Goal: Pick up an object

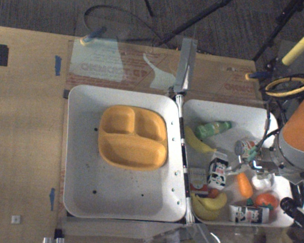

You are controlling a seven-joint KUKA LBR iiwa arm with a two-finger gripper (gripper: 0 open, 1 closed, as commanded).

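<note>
A: Orange tray [134,138] sits alone in the left bin [77,153]. Everything else is in the right bin [235,112].

B: Yeah, green bottle [213,128] up top, banana [196,141] beside it, milk carton [217,173] mid-bin, carrot [244,185] and tomato [265,200] lower down, another carton [249,214] along the front wall.

A: Jaws [257,167]?

B: Hovering just above the carrot, near a can [244,146]. Too blurry, can't tell if they're apart or together. Nothing visibly between them.
</note>
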